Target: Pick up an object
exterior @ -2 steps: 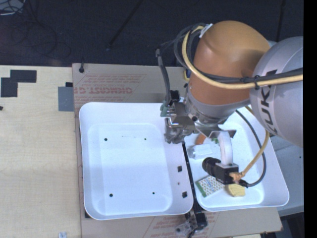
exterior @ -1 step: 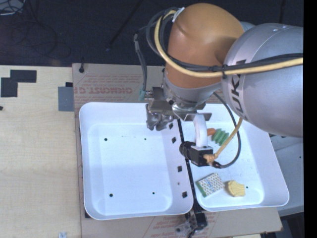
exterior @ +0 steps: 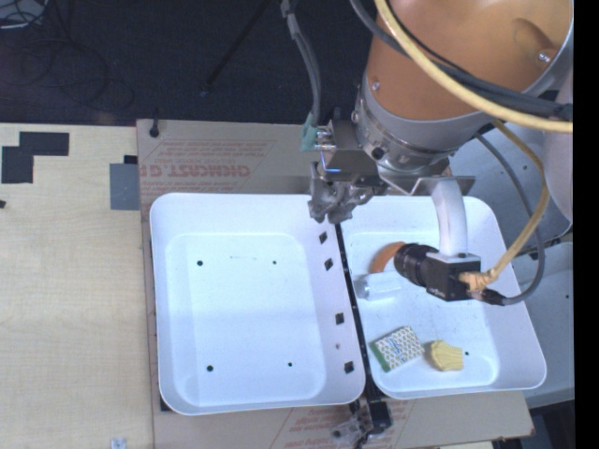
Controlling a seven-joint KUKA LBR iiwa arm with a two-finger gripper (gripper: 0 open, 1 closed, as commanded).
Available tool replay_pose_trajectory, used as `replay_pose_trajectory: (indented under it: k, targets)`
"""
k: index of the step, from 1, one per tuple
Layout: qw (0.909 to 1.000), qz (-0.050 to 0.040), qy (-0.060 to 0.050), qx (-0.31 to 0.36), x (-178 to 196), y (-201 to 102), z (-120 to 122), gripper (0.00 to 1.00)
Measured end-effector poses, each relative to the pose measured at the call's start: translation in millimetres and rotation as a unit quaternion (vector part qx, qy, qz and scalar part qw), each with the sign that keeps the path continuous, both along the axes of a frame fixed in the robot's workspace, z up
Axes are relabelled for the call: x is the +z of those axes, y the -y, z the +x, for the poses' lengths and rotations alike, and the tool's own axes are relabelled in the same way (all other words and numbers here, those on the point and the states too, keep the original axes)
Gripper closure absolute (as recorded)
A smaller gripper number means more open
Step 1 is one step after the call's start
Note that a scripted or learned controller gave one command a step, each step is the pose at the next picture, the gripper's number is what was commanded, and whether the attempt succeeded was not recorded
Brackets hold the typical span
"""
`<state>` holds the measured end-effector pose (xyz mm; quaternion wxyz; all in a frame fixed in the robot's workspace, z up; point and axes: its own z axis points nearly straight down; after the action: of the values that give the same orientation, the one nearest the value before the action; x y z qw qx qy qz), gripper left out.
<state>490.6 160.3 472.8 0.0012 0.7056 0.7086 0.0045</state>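
Observation:
My gripper (exterior: 335,204) hangs over the far end of the strip where the two white bins meet, above the right bin's (exterior: 510,344) left rim. In the right bin lie an orange rounded object (exterior: 382,256), partly hidden by the arm's hardware, and a small clear piece (exterior: 378,289) just in front of it. Nearer the front sit a green-and-white checked packet (exterior: 397,347) and a yellow lumpy object (exterior: 446,354). All of these lie below and to the right of the gripper, apart from it.
The left bin (exterior: 178,251) stands beside the right one on a brown cardboard sheet (exterior: 225,157). The arm's large body (exterior: 449,54) overhangs the right bin's far side.

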Motion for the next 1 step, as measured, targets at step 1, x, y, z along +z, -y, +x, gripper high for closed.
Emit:
replay_pose_trajectory:
  k: [1]
  targets:
    - [1.0, -0.0026, -0.003, 0.0, 19.1, -35.4, 61.9, 1.0]
